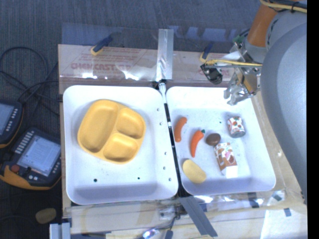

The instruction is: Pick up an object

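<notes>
Dark carpet surrounds the worktop (70, 54). Whether the claw (238, 94) is spread, I cannot tell; the small red-and-white can (236, 126) just below it (round-sided) could roll away if nudged.

- The grey arm (291, 83) comes in from the right side of the view, its broad link filling the right edge.
- An orange band (261, 24) sits above the wrist, near the upper right corner.
- The gripper (238, 94) hangs below the wrist, pointing down and slightly left, over the far right corner of the right bin (259, 180).
- Nothing is seen between its tips.
</notes>
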Robot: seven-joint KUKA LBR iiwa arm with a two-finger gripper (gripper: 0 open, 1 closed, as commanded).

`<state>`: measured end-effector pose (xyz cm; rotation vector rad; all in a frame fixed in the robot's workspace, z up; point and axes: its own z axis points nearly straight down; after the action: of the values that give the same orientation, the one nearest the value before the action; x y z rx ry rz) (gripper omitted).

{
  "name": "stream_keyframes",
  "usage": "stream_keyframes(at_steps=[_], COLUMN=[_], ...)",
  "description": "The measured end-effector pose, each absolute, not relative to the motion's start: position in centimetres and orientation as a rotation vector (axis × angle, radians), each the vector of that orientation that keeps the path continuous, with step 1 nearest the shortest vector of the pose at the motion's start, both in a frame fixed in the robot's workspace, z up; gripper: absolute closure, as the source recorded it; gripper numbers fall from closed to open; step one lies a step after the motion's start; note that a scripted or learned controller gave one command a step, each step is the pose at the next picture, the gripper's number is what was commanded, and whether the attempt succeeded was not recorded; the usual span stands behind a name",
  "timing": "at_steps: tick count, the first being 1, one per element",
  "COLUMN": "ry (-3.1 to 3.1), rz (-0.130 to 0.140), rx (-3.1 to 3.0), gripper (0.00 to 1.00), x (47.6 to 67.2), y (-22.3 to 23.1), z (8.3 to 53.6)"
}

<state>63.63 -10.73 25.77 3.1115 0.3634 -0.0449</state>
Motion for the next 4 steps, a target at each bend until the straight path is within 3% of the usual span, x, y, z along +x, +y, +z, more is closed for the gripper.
stream_keyframes(at_steps=[1,2,3,4], ry=[0.371,0.328,0.327,0.331], rz=[-0.052,-0.006,-0.01,-0.017], rx=[3.113,3.127,3.127,3.13], gripper=[1.0,1.0,1.0,1.0], x=[63.6,65.7,66.1,66.1], y=[-10.7,-5.5,-1.7,-1.8], z=[26.5,28.5,24.7,25.5])
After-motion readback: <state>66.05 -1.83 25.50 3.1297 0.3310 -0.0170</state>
